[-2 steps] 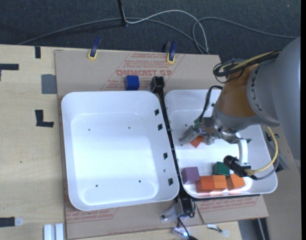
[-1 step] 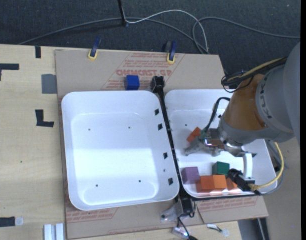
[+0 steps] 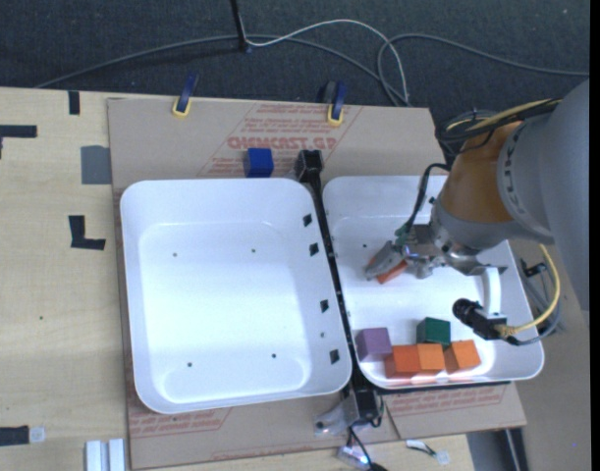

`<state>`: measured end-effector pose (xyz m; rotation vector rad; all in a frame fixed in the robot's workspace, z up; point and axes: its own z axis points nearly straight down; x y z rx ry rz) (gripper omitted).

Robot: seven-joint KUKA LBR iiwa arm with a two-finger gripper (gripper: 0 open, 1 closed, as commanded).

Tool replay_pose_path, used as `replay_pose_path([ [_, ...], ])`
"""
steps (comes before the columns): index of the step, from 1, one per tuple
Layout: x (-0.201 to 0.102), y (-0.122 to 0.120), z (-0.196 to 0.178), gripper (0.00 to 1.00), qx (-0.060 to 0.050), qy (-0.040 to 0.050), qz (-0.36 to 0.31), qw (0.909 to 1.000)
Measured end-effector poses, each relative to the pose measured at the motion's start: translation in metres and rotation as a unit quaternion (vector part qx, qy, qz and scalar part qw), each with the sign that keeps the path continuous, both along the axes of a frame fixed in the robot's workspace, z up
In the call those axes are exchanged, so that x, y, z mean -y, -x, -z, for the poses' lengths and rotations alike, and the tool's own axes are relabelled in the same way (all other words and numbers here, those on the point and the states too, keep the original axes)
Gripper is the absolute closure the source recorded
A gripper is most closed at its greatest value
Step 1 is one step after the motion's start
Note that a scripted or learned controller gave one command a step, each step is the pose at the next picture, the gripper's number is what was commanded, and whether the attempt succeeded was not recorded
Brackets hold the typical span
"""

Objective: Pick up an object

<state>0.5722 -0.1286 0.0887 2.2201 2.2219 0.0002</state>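
Blocks at the right bin's (image 3: 432,192) six o'clock edge: purple (image 3: 373,341), orange (image 3: 429,359), green (image 3: 434,330). Gripper (image 3: 390,266) hovers toward twelve, fingers parted around something orange-red (image 3: 388,277), though I can't tell the grip. Barely pinched, it may slip.

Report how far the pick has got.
Done: the arm has reached into the right bin, and the tool sits low over its floor, beside a small orange piece. In hand: nothing I can confirm. Left: grasping and lifting; the purple block, green block and orange blocks lie untouched at the near wall.
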Motion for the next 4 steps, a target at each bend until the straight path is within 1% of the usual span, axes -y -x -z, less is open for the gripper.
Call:
replay_pose_path([
  [1,0.000,0.000,-0.011,1.00,0.000,-0.0003,0.000,1.0000],
  [2,-0.083,-0.034,-0.104,1.00,0.004,-0.0012,-0.003,1.0000],
  [3,-0.148,-0.038,-0.182,1.00,0.003,-0.0008,-0.003,1.0000],
  [4,-0.214,-0.037,-0.205,1.00,0.000,-0.0010,-0.003,1.0000],
])
